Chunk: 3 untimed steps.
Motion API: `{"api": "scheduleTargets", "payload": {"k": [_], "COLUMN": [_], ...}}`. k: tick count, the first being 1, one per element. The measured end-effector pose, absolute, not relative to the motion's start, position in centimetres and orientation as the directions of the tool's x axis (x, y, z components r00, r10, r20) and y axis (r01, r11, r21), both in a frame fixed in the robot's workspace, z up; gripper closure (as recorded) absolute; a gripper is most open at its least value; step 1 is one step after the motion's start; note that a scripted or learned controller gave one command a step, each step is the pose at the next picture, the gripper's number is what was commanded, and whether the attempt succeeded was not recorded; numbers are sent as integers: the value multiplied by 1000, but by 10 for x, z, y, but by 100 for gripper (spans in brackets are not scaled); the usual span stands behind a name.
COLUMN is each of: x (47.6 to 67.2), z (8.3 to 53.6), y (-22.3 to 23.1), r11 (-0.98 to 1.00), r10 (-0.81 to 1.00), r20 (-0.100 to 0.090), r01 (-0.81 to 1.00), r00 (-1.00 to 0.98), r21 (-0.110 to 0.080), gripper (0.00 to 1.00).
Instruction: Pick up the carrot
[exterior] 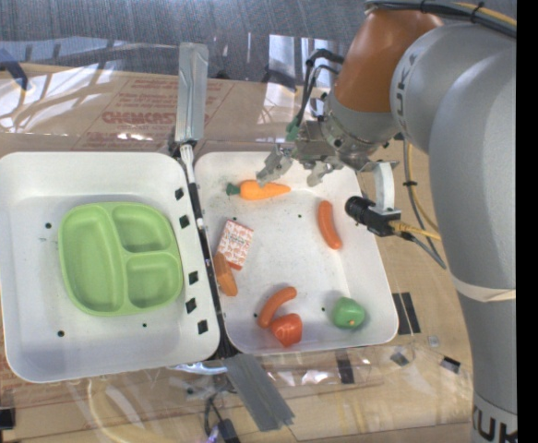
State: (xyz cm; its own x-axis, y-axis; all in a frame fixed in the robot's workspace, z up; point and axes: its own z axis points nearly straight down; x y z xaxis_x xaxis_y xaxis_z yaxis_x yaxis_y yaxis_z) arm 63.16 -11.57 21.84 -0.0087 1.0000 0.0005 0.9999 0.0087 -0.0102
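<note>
The carrot (pixel 260 190), orange with a small green top at its left end, lies flat near the back of the right bin (pixel 370 257). My gripper (pixel 295 171) hangs just above and to the right of it, fingers spread apart, one finger (pixel 272 166) over the carrot's right end and the other further right. Nothing sits between the fingers. The carrot rests on the bin floor.
The right bin also holds a red-and-white packet (pixel 235 244), an orange sausage (pixel 329 224), another sausage (pixel 277 305), a red pepper (pixel 287 329), a green pepper (pixel 348 314) and a small orange piece (pixel 225 280). A green divided plate (pixel 121 257) lies in the left bin (pixel 19 247).
</note>
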Motion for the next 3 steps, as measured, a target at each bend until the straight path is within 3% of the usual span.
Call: {"api": "scheduleTargets", "payload": {"k": [1,2,3], "x": [655,657,657], "z": [107,144,144], "y": [-129,-97,-98], "r11": [-153,249,249], "r10": [988,968,969], "r20": [0,1,1], "r01": [988,968,969], "r00": [153,-249,-249], "r21": [-13,-5,-5], "gripper": [0,0,0]}}
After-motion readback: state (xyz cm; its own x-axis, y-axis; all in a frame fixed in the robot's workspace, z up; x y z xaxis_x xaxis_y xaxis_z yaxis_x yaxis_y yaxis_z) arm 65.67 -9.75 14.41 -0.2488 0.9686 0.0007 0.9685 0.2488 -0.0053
